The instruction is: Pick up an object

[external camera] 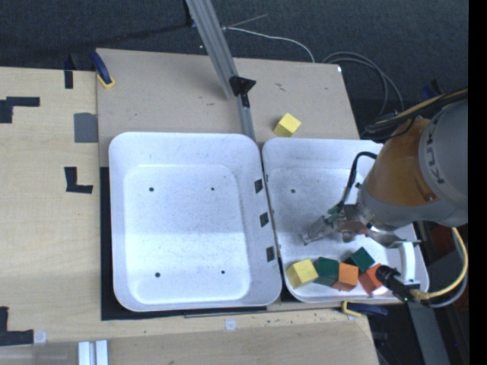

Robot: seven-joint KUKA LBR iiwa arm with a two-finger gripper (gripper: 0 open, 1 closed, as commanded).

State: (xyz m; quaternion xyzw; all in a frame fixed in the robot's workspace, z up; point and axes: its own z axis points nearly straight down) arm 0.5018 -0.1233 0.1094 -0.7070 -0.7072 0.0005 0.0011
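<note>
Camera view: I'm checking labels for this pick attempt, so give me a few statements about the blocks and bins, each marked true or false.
1. A yellow block lies on the bench outside both bins. True.
2. The coloured blocks are piled in the left bin. False: they cluster in the right bin, at its near edge.
3. The gripper is over the right bin. True.
4. A green block sits beside a yellow block. True.
5. The gripper grasps an orange block. False: that block lies in the bin.
</note>
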